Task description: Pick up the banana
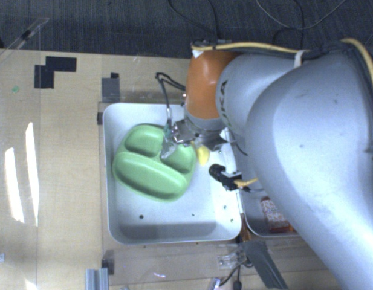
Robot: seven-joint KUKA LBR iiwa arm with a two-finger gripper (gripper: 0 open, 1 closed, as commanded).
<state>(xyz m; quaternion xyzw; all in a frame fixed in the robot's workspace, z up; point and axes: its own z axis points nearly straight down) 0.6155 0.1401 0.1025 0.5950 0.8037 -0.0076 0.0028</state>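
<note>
Bin [174,231] nearest the camera's low edge, white and shallow, holding a big green two-lobed thing [153,165] toward nine o'clock and, at three o'clock from it, just beside its rim, a small sliver of yellow banana [202,155] lying on the bin floor, mostly hidden under the wrist so that shape and lie cannot be judged. Higher up, toward twelve o'clock, gripper [169,144] low over the green thing's right edge, close to the banana, nothing yellow seen between its tips; open or closed impossible to tell. Pick not yet made by the look of it: grasp and lift both left to do.
</note>
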